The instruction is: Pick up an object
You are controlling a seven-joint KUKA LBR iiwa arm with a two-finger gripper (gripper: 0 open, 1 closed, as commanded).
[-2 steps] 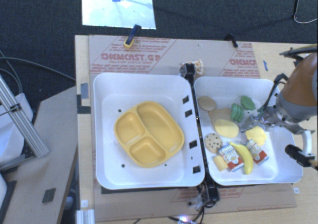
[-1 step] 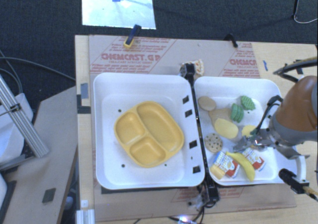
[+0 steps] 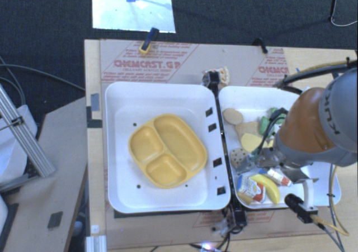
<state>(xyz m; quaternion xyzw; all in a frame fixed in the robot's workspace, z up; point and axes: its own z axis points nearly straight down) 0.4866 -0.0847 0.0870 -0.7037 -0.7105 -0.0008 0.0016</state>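
Camera view: arm (image 3: 313, 128) is reaching into the right bin (image 3: 246, 95), wrist hanging over a near-side clutter of banana (image 3: 271, 188), packet (image 3: 250, 188), tube (image 3: 278, 177), likely targets. Jaw state: cannot tell. Yellow tray (image 3: 166, 150) is sitting alone in the left bin (image 3: 120, 150).

This looks like a robotics lab. A counter (image 3: 95, 150) sheeted in protective-papered plastic carries two white bins (image 3: 120, 189) in the middle of the frame, over dark carpet (image 3: 39, 16). Loose cables (image 3: 33, 72) cross the left side, aluminium framing (image 3: 25, 133) stands at lower left, and a robot arm (image 3: 313, 122) enters at right.
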